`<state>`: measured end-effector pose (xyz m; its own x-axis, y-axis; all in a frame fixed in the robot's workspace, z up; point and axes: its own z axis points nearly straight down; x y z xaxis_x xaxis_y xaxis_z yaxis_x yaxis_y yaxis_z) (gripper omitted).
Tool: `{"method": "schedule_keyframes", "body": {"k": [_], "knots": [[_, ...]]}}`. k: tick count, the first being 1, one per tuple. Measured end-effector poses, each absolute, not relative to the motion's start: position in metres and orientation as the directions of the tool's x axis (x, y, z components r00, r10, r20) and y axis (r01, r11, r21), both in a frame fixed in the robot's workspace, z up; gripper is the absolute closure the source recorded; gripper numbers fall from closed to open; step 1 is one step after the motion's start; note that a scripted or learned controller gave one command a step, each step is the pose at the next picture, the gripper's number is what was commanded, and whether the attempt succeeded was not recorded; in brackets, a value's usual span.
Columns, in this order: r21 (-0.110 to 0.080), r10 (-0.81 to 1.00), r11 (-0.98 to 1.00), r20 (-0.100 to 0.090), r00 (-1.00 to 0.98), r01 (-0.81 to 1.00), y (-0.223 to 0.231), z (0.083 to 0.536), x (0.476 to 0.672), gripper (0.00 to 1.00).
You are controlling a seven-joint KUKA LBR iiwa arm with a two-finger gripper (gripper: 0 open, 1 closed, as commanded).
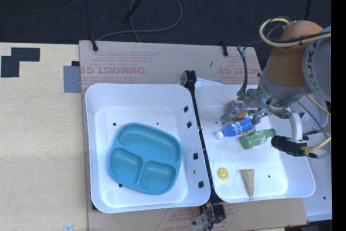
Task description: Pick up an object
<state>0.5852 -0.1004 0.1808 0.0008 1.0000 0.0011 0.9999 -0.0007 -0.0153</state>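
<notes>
Gripper sits low over the far part of the right bin, at the end of the grey arm with its orange band, which comes in from the right. Its tip is down among a small cluster of objects, and the metal parts there blur together, so I cannot tell how it is set or whether anything is in its hold. Nothing is visibly lifted; every object appears to rest on the bin floor.

By that reading the pick is not yet done. The arm has reached the objects, but the grasp itself and the lift both look to be left.

Nearest the tip is a blue bottle, just beside and a little nearer than the gripper, probably the intended thing. It lies on its side, long axis running left to right with a slight tilt, its white cap pointing left toward the divider between the bins and its base angled up toward the far right. A green bottle lies just beside it on the near right, roughly parallel.

Further toward the near edge, well apart from the gripper, lie a toy fried egg and a cone. The left bin holds a blue divided plate.
</notes>
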Motion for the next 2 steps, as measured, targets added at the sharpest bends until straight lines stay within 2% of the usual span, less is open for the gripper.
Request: {"method": "schedule_keyframes", "body": {"k": [1,2], "knots": [[-0.001,1.000,0.001,0.000,-0.001,1.000,-0.100,0.188,0.588,0.00],[-0.008,1.000,0.000,0.001,0.000,1.000,-0.109,0.132,0.584,0.00]]}}
